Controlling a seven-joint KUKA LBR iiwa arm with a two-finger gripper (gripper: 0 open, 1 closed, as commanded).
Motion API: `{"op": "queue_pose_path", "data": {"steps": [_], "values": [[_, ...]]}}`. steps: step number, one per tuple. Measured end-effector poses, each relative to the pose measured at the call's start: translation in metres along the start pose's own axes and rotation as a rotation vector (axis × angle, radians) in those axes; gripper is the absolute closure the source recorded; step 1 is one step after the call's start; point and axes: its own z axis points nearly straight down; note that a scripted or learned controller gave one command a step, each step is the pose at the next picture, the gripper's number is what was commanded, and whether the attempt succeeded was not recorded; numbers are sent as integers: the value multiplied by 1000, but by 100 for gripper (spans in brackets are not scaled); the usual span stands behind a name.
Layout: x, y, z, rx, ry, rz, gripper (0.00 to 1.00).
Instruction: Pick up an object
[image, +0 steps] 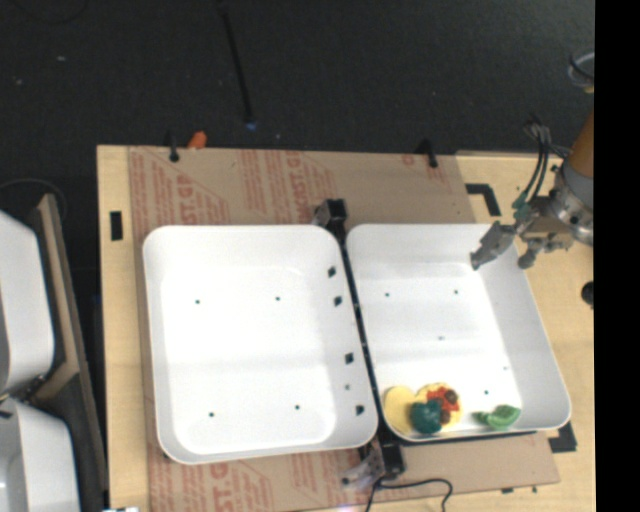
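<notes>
In the right bin (450, 300), along its near edge, lies a small cluster of toys: a pale yellow piece (400, 405), a dark teal piece (427, 419), a red and orange piece (441, 396) and a green piece (498, 416). My gripper (506, 250) hangs over the far right corner of that bin, well away from the toys. Its two fingers (487, 246) are spread apart with nothing between them.
The left bin (250, 340) sits beside the right one, with a black clip strip (345, 300) between them. Both rest on a cardboard sheet (250, 185) on the bench. White containers (20, 300) stand at the far left.
</notes>
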Motion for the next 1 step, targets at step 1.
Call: {"op": "queue_pose_path", "data": {"steps": [1], "values": [[-1, -80, 87, 7, 2, 2, 0]]}}
